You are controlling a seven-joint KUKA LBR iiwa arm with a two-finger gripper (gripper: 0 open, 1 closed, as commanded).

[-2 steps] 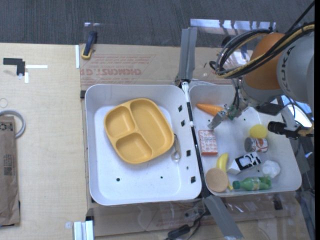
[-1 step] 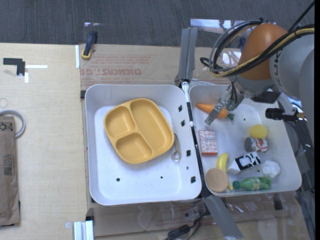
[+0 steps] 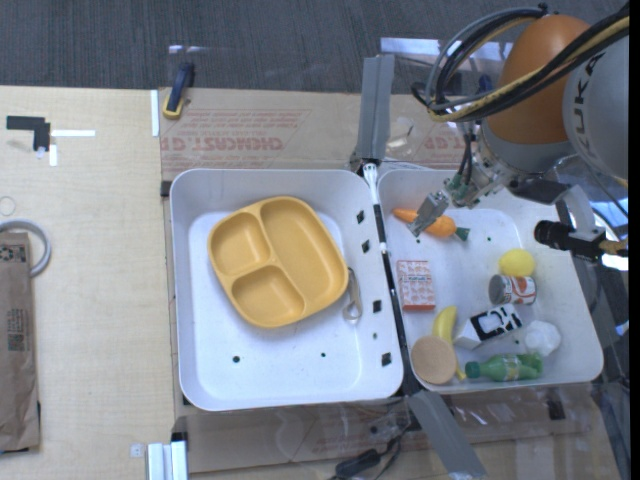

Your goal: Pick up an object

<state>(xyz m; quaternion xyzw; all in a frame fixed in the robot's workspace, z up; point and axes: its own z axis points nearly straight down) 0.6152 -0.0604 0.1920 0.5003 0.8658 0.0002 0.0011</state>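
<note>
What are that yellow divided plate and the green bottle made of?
The plate looks like matte moulded plastic: even colour, soft rounded ridges, no glare. The bottle seems glossy plastic, with bright highlights on it, though glass cannot be ruled out.

1. The yellow divided plate (image 3: 277, 259) takes up most of the left bin (image 3: 190, 298); open white floor runs below it and along its left side.
2. A small metal piece (image 3: 352, 304) sits just right of the plate, against the divider wall (image 3: 383, 268) between the bins.
3. Right of that wall, the right bin (image 3: 585, 353) is crowded: carrot (image 3: 432, 222) at the top, red box (image 3: 416, 283) below it, then banana (image 3: 445, 323) and tan disc (image 3: 434, 359).
4. Further right, lemon (image 3: 517, 262), can (image 3: 512, 289) and green bottle (image 3: 503, 368) leave only narrow gaps.
5. The gripper (image 3: 432, 213) hangs right over the carrot, blocking that corner.
</note>
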